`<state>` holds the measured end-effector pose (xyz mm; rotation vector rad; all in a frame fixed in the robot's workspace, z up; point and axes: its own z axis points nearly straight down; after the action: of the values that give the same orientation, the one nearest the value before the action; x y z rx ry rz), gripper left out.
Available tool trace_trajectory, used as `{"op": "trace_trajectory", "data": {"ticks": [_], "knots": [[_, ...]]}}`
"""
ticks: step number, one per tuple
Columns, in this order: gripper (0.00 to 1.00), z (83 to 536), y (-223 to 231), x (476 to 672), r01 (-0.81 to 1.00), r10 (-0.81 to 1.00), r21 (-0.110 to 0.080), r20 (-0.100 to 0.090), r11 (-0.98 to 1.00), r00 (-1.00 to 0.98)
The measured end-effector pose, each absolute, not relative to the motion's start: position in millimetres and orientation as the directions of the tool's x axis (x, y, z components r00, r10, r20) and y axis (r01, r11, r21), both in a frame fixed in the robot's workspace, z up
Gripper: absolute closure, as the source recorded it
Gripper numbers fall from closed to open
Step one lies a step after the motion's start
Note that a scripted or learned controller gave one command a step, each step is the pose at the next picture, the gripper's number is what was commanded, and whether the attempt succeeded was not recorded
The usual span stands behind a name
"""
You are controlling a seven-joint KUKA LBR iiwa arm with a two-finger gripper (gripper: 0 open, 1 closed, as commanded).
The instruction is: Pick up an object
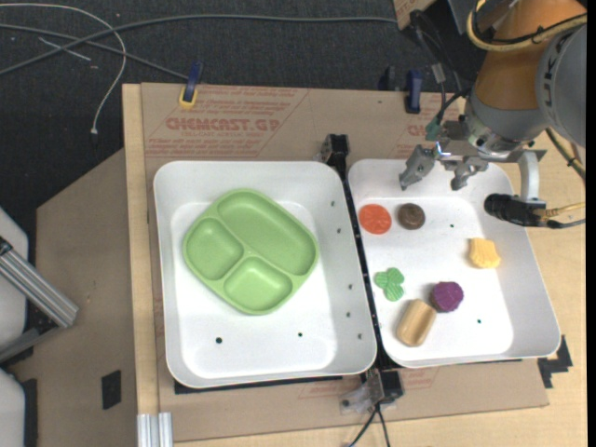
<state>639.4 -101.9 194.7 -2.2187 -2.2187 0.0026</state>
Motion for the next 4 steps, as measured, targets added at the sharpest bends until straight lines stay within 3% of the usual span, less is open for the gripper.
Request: {"op": "trace_trajectory", "data": {"ticks": [1,3,4], "knots": [[0.00,196.0,-101.9,640.1,1.000,1.000,-0.001,0.001,0.000,0.000],[0.00,88.2,-98.4,632.5,1.000,1.000,-0.003,0.001,-0.001,0.001],[1.00,102.4,-98.5,634.1,1.000,1.000,0.002,0.001,-0.001,0.001]]}}
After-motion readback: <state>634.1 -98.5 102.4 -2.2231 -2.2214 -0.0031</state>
